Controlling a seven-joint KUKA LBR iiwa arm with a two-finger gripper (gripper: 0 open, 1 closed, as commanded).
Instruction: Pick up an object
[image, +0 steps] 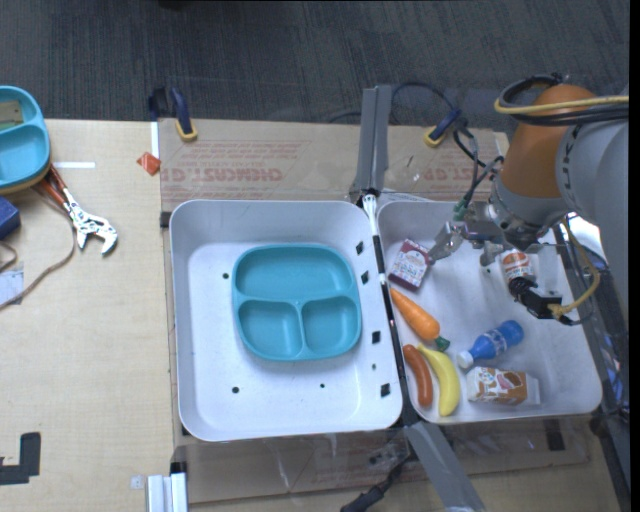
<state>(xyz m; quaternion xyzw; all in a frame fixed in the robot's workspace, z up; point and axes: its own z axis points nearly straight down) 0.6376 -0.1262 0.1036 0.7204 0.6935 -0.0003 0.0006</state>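
Observation:
My gripper hangs over the back of the right bin, under the orange-banded wrist. Its two fingers stand apart, open, with bare white bin floor between them. A small maroon and white packet lies just left of it. A small bottle with an orange label sits just right of it. Further forward lie a carrot, a sausage, a banana, a blue bottle and an orange and white pouch.
The left bin holds a teal divided plate. On the bench at far left lie a wrench and a teal tray. Cables loop around the arm on the right.

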